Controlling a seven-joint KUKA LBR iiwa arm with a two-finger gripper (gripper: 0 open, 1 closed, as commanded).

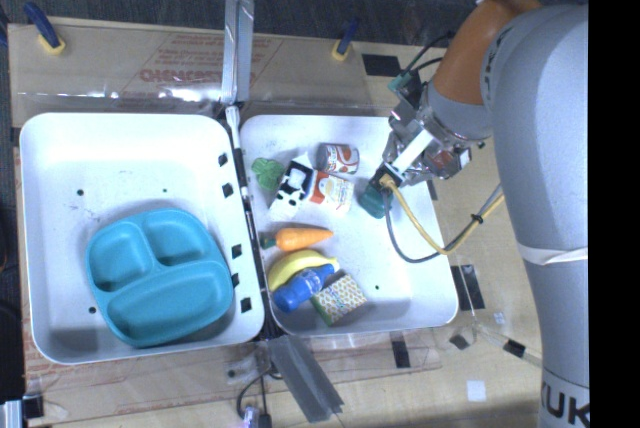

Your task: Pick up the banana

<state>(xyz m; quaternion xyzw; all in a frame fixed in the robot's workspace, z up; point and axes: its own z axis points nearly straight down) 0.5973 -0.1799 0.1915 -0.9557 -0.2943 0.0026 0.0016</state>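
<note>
The yellow banana (297, 266) lies in the right bin (420, 288), near its front left corner. An orange carrot (300, 238) sits just behind it and a blue bottle (303, 290) presses against its front. My gripper (425, 159) hangs over the bin's back right part, well to the right of and behind the banana. Nothing shows held in it. A small teal object (373, 203) sits just left of and below the gripper.
Also in the right bin are a green vegetable (265, 173), a black-and-white toy (292, 184), a can (337, 158), a white carton (333, 192) and a patterned box (343, 299). The left bin (60, 156) holds a blue divided plate (160, 274).
</note>
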